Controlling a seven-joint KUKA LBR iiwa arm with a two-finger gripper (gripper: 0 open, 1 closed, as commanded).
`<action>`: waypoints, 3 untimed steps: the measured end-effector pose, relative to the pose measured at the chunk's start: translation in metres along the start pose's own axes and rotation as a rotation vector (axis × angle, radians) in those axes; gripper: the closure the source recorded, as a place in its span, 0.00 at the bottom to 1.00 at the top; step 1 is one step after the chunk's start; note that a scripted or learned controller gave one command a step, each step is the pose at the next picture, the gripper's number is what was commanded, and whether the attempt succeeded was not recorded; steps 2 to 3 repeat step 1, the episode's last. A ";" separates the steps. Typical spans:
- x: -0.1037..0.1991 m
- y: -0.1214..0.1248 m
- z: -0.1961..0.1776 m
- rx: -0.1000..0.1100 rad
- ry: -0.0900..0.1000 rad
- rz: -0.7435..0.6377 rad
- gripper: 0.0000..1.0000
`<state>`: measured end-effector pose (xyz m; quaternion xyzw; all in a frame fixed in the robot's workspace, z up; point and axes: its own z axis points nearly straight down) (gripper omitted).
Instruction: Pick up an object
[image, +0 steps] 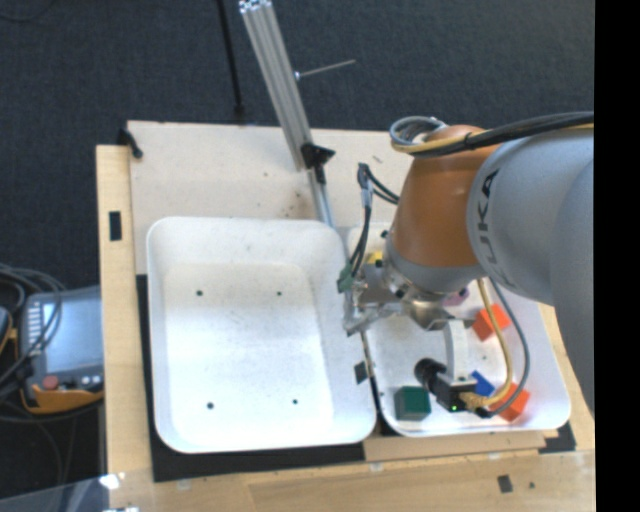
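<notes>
Bench (118, 300), right bin (549, 382): your end effector (421, 313) hangs low over it, grip state can't tell. Green block (411, 402) lies at the bin's near edge, unlifted. Pick not yet done.

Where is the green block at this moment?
In the camera view, the green block lies in the right bin, near its lower left corner, close to the wall next to the left bin.

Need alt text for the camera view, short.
A grey arm with an orange band reaches over the right bin, which holds a green block, an orange piece and a blue piece. The left bin sits beside it.
</notes>
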<state>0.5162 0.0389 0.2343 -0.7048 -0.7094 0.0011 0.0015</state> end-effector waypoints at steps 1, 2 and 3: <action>0.060 0.011 -0.008 -0.004 0.002 -0.003 1.00; 0.060 0.011 -0.008 -0.004 0.002 -0.003 1.00; 0.060 0.011 -0.008 -0.004 0.002 -0.003 1.00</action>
